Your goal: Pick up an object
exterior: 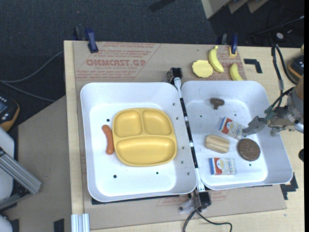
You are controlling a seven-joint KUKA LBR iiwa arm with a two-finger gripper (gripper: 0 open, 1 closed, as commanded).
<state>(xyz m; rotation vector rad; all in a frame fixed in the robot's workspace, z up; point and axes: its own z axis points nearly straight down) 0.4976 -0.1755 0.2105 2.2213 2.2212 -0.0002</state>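
The right bin (270,170) holds a small brown piece (217,101), a small carton (227,126), a tan bread roll (217,143), a round brown cookie (249,149) and a second carton (222,166) lying flat. My gripper (254,125) comes in from the right edge and hangs low over this bin. Its tip is just right of the upper carton and just above the cookie. Nothing is visibly held.
The left bin (91,105) holds a yellow divided plate (144,136) with an orange sausage (108,139) beside it. Behind the right bin, on the board, lie two toy bananas (216,59) (235,72) and a yellow round piece (202,68). Cables run along the right side.
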